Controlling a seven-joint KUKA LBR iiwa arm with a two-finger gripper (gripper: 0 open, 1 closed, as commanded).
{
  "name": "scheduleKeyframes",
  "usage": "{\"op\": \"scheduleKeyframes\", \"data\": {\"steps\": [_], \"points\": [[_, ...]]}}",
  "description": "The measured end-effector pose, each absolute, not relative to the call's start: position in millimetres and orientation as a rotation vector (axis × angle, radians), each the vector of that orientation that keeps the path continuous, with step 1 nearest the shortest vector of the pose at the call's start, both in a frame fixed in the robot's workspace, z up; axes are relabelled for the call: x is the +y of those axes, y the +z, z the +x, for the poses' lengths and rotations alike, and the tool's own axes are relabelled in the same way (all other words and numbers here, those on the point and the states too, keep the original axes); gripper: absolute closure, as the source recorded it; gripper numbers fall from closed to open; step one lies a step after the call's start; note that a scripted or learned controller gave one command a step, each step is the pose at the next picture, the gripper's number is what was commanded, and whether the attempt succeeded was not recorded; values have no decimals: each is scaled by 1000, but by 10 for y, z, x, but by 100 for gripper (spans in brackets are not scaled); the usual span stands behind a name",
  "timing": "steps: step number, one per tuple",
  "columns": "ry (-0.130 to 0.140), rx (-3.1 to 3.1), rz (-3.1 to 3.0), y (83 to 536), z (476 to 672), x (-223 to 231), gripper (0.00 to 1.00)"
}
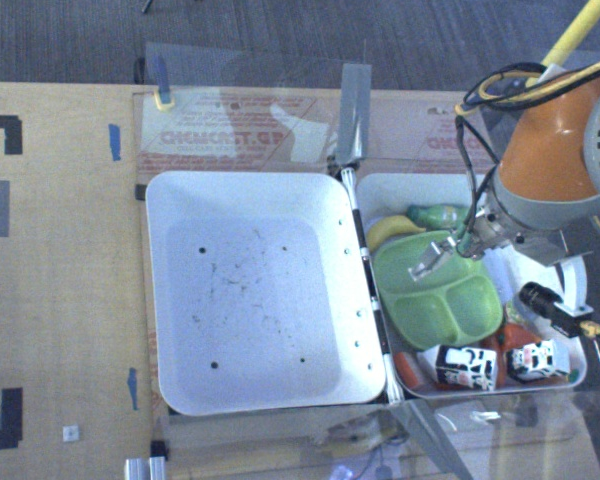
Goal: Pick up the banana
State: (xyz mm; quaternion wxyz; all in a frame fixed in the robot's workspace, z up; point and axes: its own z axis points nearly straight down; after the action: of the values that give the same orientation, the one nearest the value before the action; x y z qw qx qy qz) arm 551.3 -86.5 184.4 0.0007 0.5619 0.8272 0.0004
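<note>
The banana [392,230] lies in the right bin [380,186], yellow, at the bin's upper left; the green tray covers most of it. My gripper [435,258] hangs over the green divided tray [442,296], just right of and below the banana. Its metal fingers [427,261] point down-left toward the tray. Nothing shows between them.
A green bottle [435,214] lies behind the banana. Two black-and-white cartons [467,366] and a red item [408,371] sit along the right bin's front edge. The left bin [250,288] stands beside it, across a metal divider [365,268].
</note>
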Motion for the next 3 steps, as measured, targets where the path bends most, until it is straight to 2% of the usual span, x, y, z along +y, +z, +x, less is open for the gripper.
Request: {"op": "scheduleKeyframes", "data": {"steps": [1,2,3], "points": [[-1,2504,1900,2279,5059,-741,0],[7,2598,1740,896,4833,-1338,0],[6,2654,1651,904,5140,-1014,0]]}}
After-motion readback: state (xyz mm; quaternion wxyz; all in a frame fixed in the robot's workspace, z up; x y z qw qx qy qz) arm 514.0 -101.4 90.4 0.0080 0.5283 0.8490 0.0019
